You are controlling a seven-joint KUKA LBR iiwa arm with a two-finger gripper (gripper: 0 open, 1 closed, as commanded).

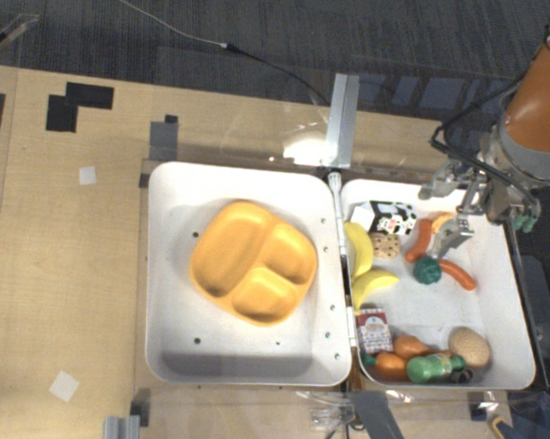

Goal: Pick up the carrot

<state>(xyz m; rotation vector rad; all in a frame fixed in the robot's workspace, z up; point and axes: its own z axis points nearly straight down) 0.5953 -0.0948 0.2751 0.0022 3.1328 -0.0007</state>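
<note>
Small orange plastic toy carrot w/ green leafy top (443,270) lies in the upper-right part of the shallow white right-hand bin (519,358), just right of a brown sausage-shaped toy (420,239) and well apart from the yellow bananas (362,257). The metal two-finger gripper (456,231) hangs just above it w/ nothing visibly between its fingers; can't tell how far open. Probably light, stiff, slick plastic, so best taken across the mid-body, not the tapered tip.

A robotics lab: a plywood bench (55,274) with 2 white bins (167,347) (metal-bracketed) and loose cables (267,61).
</note>
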